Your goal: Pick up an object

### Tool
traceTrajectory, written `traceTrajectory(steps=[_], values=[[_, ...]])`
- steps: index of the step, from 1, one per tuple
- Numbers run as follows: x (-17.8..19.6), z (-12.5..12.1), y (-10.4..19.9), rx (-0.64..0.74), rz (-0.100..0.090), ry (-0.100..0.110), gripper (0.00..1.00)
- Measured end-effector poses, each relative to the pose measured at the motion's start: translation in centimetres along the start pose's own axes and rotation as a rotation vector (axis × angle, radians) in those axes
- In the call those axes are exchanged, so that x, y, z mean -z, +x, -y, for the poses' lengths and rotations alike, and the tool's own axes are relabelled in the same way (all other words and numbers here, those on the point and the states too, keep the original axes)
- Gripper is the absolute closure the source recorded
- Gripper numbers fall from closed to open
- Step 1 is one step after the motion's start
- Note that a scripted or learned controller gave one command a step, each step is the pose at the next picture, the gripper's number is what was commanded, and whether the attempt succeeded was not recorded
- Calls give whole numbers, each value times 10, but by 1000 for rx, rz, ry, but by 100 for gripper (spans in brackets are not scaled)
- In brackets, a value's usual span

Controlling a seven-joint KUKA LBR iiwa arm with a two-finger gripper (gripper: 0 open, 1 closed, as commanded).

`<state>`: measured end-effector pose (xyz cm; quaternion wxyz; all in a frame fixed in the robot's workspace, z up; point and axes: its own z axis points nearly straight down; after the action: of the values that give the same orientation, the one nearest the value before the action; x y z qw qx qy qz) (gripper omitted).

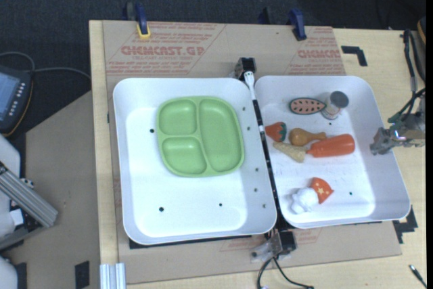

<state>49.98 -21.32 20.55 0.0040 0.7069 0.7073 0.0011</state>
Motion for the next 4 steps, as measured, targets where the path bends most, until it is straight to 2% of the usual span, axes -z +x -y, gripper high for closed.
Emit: traceTrajectory(steps=[1, 2, 3, 4], values=[[21, -1, 0, 1, -1, 2, 100], [29, -14, 45, 5, -3, 3, 100], [17, -28, 91, 5, -6, 9, 100], [13, -41, 137, 5, -5, 7, 100]])
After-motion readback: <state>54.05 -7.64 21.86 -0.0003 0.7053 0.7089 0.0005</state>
